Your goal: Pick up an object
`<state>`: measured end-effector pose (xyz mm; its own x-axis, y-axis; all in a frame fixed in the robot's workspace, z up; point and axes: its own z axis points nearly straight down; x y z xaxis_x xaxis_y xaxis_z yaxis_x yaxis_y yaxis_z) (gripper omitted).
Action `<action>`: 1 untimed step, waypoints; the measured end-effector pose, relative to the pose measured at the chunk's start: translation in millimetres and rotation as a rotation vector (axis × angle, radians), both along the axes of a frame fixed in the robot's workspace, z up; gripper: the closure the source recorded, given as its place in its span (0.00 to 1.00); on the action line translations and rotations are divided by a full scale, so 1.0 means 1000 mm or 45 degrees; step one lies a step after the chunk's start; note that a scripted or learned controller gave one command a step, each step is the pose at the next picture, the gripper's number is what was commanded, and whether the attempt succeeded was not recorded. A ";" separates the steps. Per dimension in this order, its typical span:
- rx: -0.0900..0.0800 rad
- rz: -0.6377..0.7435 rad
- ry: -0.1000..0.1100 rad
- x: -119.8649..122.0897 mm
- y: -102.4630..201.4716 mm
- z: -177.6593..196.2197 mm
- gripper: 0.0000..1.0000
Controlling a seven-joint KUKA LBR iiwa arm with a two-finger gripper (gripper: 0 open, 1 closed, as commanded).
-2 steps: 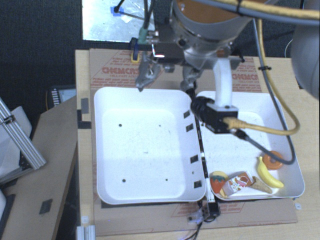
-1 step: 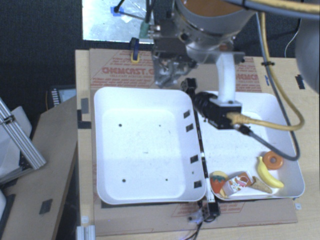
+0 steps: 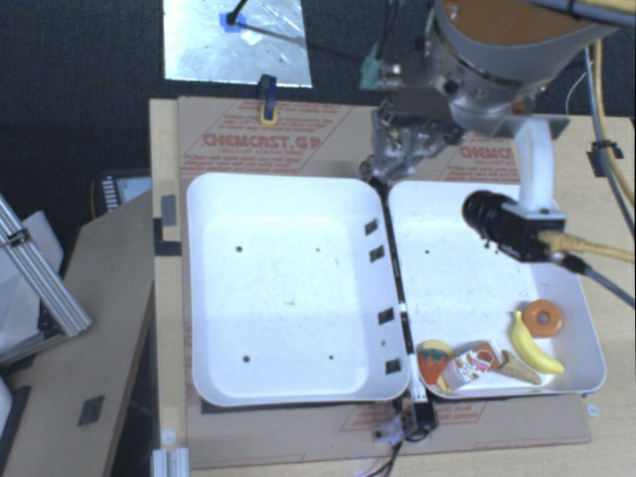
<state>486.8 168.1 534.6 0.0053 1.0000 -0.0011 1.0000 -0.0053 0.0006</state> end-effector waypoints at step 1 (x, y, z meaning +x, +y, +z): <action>-0.004 0.007 0.016 -0.001 0.008 -0.137 1.00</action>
